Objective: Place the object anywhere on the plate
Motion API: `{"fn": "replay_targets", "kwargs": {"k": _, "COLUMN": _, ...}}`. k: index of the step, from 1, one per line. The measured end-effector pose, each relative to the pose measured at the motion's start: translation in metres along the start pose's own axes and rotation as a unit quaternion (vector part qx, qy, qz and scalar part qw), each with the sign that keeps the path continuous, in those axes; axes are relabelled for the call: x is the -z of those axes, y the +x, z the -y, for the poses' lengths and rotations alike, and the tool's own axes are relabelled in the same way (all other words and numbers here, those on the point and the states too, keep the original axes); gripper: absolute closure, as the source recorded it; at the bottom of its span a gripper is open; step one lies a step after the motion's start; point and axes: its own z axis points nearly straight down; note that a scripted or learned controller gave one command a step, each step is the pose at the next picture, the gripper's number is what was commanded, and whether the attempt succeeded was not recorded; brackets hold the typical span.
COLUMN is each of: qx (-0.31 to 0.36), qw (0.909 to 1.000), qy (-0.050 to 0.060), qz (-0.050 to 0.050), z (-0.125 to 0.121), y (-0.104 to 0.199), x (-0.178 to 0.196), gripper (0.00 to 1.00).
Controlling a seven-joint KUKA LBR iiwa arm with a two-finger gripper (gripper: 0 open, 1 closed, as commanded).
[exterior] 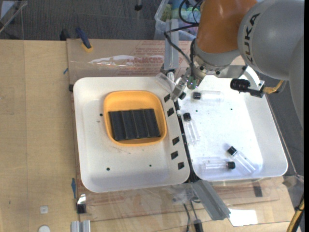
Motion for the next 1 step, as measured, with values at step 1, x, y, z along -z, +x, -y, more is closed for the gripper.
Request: {"fn": "replay_targets", "kwargs": {"k": 1, "qx": 0.0, "qw": 1.0, "qy": 0.0, "qz": 0.0, "z": 0.0003, "y": -0.0003, "x": 0.0, "gripper": 0.0}}
